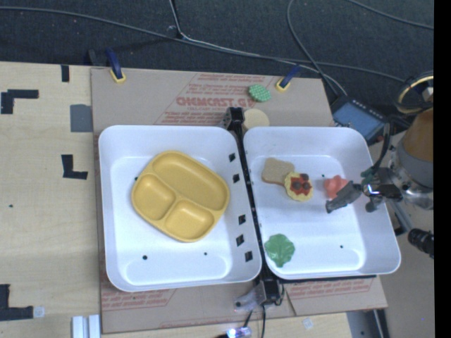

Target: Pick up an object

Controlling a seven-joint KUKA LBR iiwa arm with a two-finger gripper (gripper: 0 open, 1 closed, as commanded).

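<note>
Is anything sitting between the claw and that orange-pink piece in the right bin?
Nothing visible. The claw sits just right of the orange-pink piece, with bare floor of the right bin around them; the small pizza lies on its far side.

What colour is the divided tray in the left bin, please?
Yellow; the divided tray shows clearly in the camera view.

Cardboard sheet (204, 97) under both bins, blue-yellow clamps at 11 (114, 67) and 1 o'clock (287, 79). Green waffle-patterned piece (259, 92) at 12, black cables (211, 44) behind, wooden bench (42, 210) at 9.
</note>
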